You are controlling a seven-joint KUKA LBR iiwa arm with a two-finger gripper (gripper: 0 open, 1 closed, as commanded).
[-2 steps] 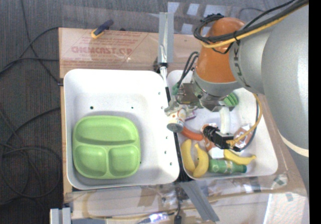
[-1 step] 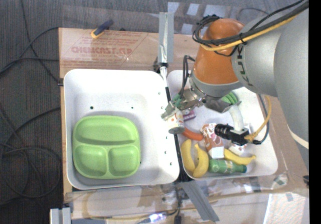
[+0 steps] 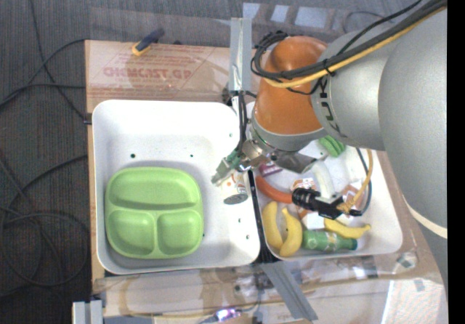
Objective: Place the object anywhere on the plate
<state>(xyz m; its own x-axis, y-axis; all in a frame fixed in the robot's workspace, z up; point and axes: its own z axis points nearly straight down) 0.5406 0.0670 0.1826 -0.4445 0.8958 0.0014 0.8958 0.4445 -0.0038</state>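
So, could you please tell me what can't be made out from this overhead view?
- Gripper: too small and blurred to tell open from shut, or whether it holds the small item at its tip.
- Right bin: its upper part is hidden under the arm.
- Items in the right bin: bananas and a green bottle read clearly; the rest overlap too much to name.
- Green plate: fully visible in the left bin.

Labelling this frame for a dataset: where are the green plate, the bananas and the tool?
plate [image 3: 154, 212], camera view, on its centre divider.
bananas [image 3: 282, 227], camera view, on the left banana's middle.
tool [image 3: 229, 167], camera view, at the fingertips over the left bin.
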